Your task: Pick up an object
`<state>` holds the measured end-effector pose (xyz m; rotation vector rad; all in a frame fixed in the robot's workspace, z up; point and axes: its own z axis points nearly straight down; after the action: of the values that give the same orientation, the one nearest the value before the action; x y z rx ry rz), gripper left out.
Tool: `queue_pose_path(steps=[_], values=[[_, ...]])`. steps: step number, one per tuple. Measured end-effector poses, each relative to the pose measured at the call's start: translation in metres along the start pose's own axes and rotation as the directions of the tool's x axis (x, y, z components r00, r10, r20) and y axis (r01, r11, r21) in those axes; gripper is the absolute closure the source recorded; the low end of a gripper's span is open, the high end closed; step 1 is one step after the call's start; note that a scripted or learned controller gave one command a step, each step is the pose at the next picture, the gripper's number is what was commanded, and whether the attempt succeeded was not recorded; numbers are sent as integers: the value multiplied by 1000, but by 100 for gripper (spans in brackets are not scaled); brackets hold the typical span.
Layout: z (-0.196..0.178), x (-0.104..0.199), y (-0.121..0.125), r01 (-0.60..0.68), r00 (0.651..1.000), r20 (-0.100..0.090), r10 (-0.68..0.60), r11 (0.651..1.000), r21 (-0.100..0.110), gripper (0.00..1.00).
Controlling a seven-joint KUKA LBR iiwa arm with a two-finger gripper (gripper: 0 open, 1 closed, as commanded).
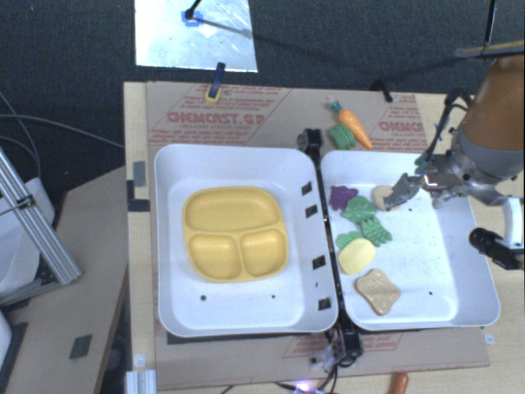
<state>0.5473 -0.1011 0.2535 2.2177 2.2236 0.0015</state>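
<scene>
Beige disc [382,195]: a small round tan toy piece, cookie-like, lay in the right bin [459,302] just beside the fingertips, on their left; too round to show any long axis or heading.
Gripper [399,195]: grey, it reached in from the right and hung low over the right bin's upper part; whether its fingers were spread or closed could not be told.
Purple piece [344,196]: a grape-like toy lay left of the disc, further from the fingers.
Green pieces [366,220]: leafy toy greens lay below and left of the fingertips, near them.
Yellow piece [357,256]: a pale, rounded, lemon-like toy lay further below.
Toast slice [378,291]: a tan toy bread slice lay lowest, well apart from the fingers, its long axis slanting down to the right.
Yellow tray [235,231]: a three-compartment plate sat in the left bin [172,302], far left of the fingers.
Carrot [353,124]: an orange toy lay outside the bins, above and left of the gripper.
</scene>
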Motion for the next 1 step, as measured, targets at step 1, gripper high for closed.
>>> queue_pose_path(steps=[1], values=[[39,62,-37,6,1000,-3,-6,1000,6,0]])
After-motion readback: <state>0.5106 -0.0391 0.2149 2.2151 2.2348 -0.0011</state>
